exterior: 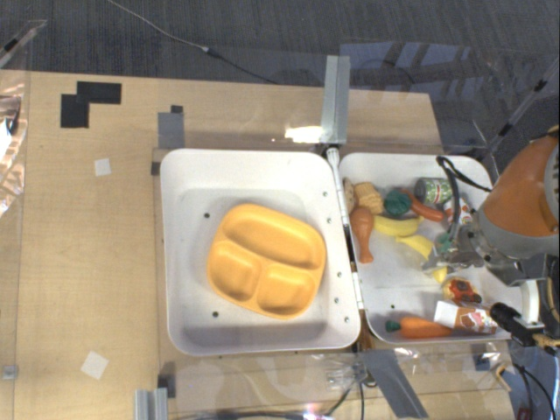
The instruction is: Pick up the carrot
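Note:
The carrot (423,327), orange with a green top pointing left, lies flat along the front wall of the right bin (378,287). My gripper (446,261) hangs over the middle-right of that bin, above and slightly right of the carrot and apart from it. It sits among small yellow pieces (420,245). The grey arm with its orange band (525,201) covers the bin's right side.
The right bin also holds a drumstick (361,231), a banana (395,227), a green vegetable (398,202), a can (433,189), a thin orange-red piece (429,210) and a red-and-white packet (468,320) beside the carrot. A yellow divided plate (267,259) lies in the left bin (188,234).

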`<state>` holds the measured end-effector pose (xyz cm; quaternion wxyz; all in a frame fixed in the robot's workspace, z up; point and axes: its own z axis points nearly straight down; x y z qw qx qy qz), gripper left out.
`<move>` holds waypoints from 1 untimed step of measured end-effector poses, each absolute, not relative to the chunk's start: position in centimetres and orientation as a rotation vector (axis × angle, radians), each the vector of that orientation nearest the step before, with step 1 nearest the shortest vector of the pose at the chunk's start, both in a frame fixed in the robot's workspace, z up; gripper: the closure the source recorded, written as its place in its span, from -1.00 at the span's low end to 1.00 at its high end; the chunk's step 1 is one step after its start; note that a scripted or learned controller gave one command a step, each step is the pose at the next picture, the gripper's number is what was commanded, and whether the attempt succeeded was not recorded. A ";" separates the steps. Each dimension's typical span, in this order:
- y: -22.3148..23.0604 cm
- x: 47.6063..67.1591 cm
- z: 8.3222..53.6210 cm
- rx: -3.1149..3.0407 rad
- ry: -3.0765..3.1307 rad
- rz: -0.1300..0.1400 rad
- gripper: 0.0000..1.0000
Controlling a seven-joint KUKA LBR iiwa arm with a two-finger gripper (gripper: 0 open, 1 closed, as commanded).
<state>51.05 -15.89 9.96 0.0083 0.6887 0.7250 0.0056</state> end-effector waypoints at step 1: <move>-14.3 50.9 19.8 2.576 1.791 0.008 1.00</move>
